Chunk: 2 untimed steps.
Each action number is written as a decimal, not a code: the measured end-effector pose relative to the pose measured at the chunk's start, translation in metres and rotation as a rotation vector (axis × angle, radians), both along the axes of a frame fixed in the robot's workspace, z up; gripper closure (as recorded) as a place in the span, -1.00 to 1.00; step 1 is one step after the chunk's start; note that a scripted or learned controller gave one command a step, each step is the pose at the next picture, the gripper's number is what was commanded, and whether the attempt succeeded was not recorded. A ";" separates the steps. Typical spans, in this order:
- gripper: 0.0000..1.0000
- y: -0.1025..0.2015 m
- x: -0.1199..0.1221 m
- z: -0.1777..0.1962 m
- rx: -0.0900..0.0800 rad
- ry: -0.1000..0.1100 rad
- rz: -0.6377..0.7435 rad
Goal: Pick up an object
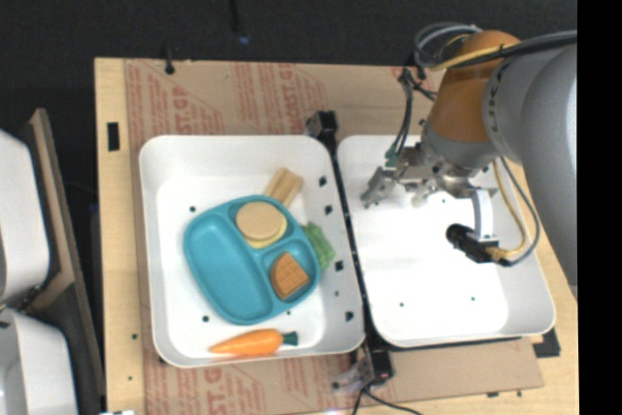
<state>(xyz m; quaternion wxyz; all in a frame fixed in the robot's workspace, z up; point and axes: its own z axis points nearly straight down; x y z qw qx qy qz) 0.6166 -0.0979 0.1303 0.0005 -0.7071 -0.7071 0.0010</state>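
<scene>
My gripper (pixel 397 194) hangs over the far left part of the right bin (pixel 437 306), its fingers spread apart with nothing between them. The objects lie in the left bin (pixel 160 209). A blue divided plate (pixel 228 272) carries a round tan biscuit (pixel 261 222) and a brown waffle piece (pixel 290 275). A pale wooden block (pixel 284 185) sits just beyond the plate. A green piece (pixel 321 246) pokes out at the plate's right edge. An orange carrot (pixel 248 342) lies near the bin's front wall. The gripper is to the right of all of them, across the divider.
A black connector on a yellow cable (pixel 471 243) hangs from the arm over the right bin. The grey arm with its orange band (pixel 466 102) fills the upper right. The bins rest on a cardboard sheet (pixel 224 102) atop the bench.
</scene>
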 end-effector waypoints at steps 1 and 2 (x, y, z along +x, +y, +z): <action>-1.00 -0.016 -0.017 0.044 0.000 -0.006 -0.001; -1.00 -0.017 -0.010 0.012 0.000 -0.001 -0.001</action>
